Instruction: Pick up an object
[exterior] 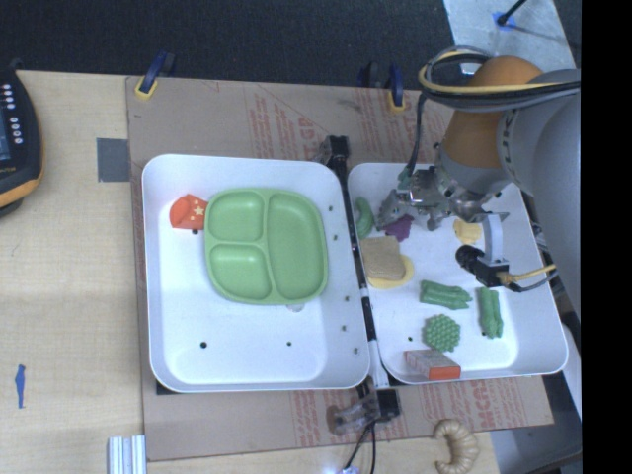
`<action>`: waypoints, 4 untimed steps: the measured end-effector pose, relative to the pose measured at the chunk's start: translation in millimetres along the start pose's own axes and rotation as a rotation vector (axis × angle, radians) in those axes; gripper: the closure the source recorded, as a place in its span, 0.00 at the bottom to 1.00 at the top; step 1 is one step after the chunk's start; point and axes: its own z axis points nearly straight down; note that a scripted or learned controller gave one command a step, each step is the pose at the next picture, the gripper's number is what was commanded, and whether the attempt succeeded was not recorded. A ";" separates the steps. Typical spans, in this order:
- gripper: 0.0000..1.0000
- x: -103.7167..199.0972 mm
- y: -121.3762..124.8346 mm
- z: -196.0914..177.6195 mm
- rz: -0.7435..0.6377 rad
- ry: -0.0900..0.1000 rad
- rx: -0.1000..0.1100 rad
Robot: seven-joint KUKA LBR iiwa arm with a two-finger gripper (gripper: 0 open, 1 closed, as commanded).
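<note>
Two white bins are sitting side by side on my bench, and the arm [513,117] is reaching in from the right, hanging over the far part of the right bin [533,358]. The gripper [420,203] is hovering just above a small purple piece [399,228] at the far left of that bin; from this slanted view I cannot tell how its end is set, and nothing is visibly lifted. Beside the purple piece a thin green pod [363,215] is lying against the left wall, with a tan slice of bread [384,261] just nearer. Further right, a green pickle-shaped piece [444,294], another upright green one [490,313] and a round knobbly green ball [441,333] are resting apart from each other, and a grey-and-orange block [432,365] is sitting at the near edge. I am seeing a yellow scrap [467,231] beside the wrist. In the left bin [178,344] a green divided plate [267,244] is lying, with a red toy [188,211] touching its far-left corner.
</note>
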 end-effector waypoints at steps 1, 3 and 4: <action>0.00 4.6 17.2 -1.1 -0.001 -0.005 -0.003; 0.00 -23.1 18.2 -1.0 0.002 -0.001 -0.007; 0.00 9.5 17.4 -0.7 -0.005 0.000 -0.002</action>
